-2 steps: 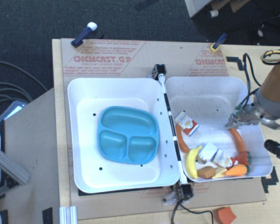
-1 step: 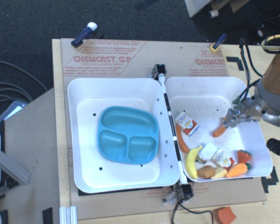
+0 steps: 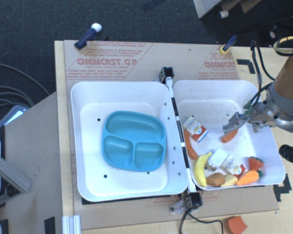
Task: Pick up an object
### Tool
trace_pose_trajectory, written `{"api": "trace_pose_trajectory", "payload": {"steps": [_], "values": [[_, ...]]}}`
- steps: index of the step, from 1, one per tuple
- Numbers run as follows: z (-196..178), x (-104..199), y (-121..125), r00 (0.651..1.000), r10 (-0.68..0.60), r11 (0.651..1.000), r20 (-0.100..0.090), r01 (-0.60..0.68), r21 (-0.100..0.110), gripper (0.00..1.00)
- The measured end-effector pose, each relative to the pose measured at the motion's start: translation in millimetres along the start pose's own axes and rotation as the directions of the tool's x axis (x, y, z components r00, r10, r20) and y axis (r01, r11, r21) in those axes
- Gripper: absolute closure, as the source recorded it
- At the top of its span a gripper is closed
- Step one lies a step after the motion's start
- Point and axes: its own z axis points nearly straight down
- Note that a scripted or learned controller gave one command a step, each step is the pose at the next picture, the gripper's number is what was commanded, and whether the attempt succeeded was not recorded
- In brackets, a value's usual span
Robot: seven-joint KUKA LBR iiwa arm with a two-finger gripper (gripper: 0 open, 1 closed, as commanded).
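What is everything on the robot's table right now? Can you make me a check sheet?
Surface: brown bench with printed lettering, bearing two white bins, the left bin and the right bin.
Job's things: in the right bin, a banana, a long orange piece, a small red and white carton, a carrot, and a small orange piece under the gripper.
Clutter: blue divided plate in the left bin.
Grippers: gripper low over the right bin, by the small orange piece; grip cannot be told.
Cables: black cables by the arm; grey cables on the floor.
Surroundings: dark carpet.
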Motion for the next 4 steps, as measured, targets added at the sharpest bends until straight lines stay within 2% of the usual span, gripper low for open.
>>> {"api": "trace_pose_trajectory", "payload": {"steps": [1,2,3,4], "values": [[132,-19,80,1.0,0.001,1.0,0.001,-0.001,0.0,0.0],[122,-19,81,1.0,0.0,1.0,0.001,0.0,-0.002,1.0],[122,-19,81,1.0,0.0,1.0,0.001,0.0,-0.001,0.0],[132,-29,65,1.0,0.001,1.0,0.0,-0.001,0.003,0.0]]}}
